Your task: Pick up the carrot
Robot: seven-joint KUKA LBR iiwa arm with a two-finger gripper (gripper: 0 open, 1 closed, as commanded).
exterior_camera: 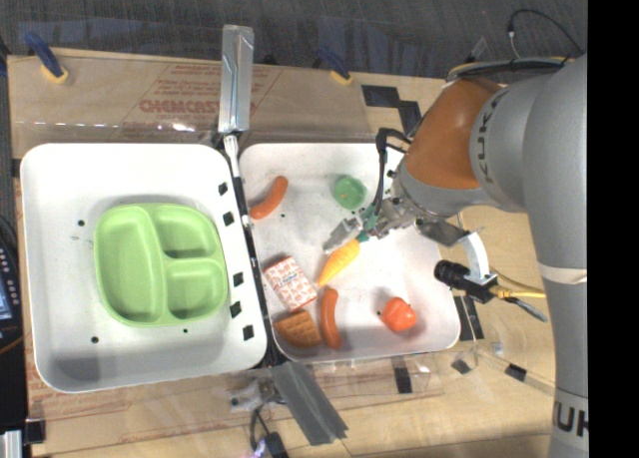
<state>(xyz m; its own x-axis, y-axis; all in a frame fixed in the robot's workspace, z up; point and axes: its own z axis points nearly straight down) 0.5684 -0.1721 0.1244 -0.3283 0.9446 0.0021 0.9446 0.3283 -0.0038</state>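
we see two white bins side by side. the left bin holds a green tray with three compartments, nothing in them. the right bin holds the rest: a sausage near its upper left, a green cup near the top, a carton and a bread piece at the lower left, a second sausage touching the bread, and a red tomato at the lower right.

the carrot lies tilted in the middle of the right bin, its leafy end up and to the right.

our gripper sits right at that leafy end; its pincer is too small to judge, so we cannot tell its state. the arm covers the bin's right wall.
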